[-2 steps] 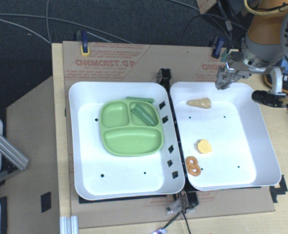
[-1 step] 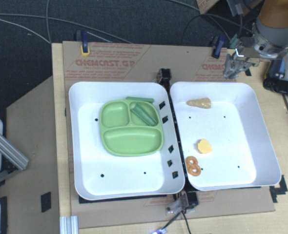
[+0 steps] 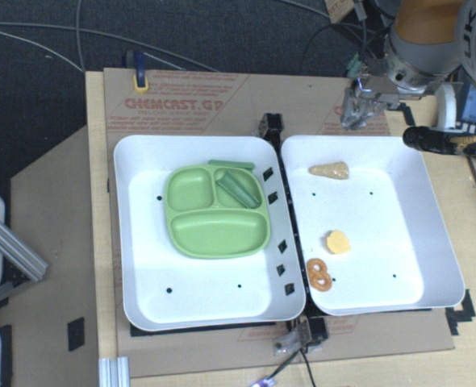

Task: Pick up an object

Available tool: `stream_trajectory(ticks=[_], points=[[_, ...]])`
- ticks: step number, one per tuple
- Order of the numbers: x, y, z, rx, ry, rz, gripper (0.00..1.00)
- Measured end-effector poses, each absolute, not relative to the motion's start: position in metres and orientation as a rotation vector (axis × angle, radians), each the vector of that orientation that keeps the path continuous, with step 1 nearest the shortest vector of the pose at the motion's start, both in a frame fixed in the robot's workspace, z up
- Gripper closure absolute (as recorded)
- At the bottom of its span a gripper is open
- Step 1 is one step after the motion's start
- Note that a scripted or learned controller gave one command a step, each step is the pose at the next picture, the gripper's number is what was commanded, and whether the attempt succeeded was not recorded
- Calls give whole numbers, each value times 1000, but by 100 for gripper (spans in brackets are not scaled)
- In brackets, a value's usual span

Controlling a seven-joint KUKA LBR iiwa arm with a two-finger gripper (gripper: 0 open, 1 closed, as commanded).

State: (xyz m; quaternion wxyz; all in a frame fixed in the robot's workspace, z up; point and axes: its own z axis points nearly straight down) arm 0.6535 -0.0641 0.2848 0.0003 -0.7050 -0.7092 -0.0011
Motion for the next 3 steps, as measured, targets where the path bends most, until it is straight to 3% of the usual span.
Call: stream_trajectory(ticks=[2,3], points=[[645,33,266,-2213,-2225,0,100],[652,89,264,-2216,-2228,-4,100]])
